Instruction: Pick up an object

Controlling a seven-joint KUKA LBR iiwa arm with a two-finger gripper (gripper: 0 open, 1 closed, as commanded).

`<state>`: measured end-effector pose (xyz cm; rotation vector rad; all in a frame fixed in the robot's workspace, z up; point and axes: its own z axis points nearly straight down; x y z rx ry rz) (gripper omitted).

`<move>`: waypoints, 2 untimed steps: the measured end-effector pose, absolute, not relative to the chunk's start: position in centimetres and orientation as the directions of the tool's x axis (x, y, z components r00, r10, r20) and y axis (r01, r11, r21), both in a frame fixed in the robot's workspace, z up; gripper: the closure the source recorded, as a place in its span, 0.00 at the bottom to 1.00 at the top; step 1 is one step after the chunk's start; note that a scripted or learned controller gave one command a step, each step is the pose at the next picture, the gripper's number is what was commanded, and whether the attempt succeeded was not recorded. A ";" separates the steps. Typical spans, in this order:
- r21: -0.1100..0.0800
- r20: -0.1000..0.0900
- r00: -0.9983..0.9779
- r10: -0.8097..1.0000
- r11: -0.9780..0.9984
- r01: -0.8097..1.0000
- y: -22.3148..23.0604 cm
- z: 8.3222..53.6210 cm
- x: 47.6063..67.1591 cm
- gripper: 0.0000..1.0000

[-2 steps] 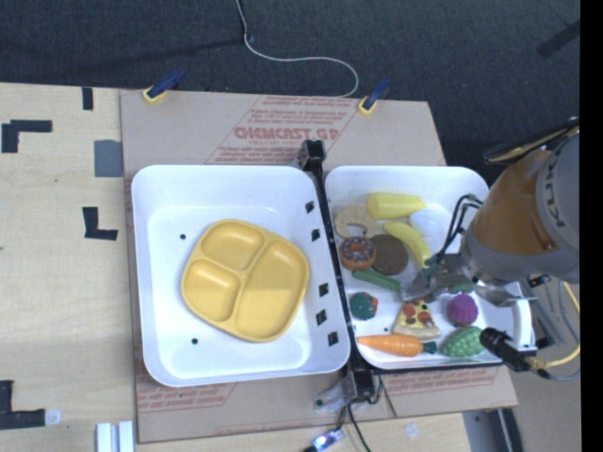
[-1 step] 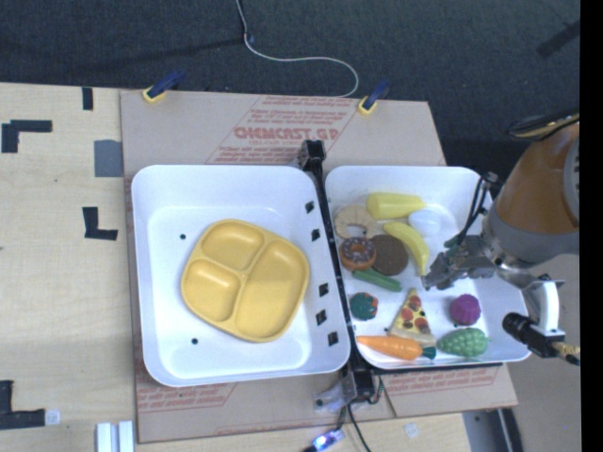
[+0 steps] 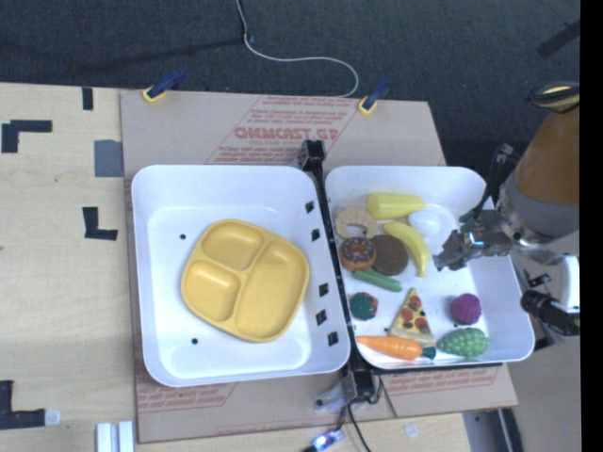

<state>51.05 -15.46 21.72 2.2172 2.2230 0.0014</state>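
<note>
The desk (image 3: pixel 57 281) is pale wood with black angular marks. A brown cardboard sheet (image 3: pixel 283 130) with red printing lies flat on it, held at its far edge by two blue-and-yellow clamps (image 3: pixel 165 85). Two shallow white bins rest on the cardboard, touching along a black hinge line: the left bin (image 3: pixel 155 205) and the right bin (image 3: pixel 452 179). A thin white cable (image 3: pixel 301 59) loops on the dark floor (image 3: pixel 113 17) beyond the cardboard.

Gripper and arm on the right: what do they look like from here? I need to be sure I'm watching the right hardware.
The arm shows a rounded orange band with grey housing below it. The gripper at its end is dark, black to grey metal, blocky, with short dark fingers. Pale grey or white fittings sit beside the wrist. No markings are legible.
</note>
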 end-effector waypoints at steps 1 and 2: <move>-0.002 0.001 -0.002 1.000 0.002 1.000 -15.4 22.4 51.0 1.00; -0.002 0.002 -0.006 1.000 0.006 1.000 -11.3 21.9 55.2 1.00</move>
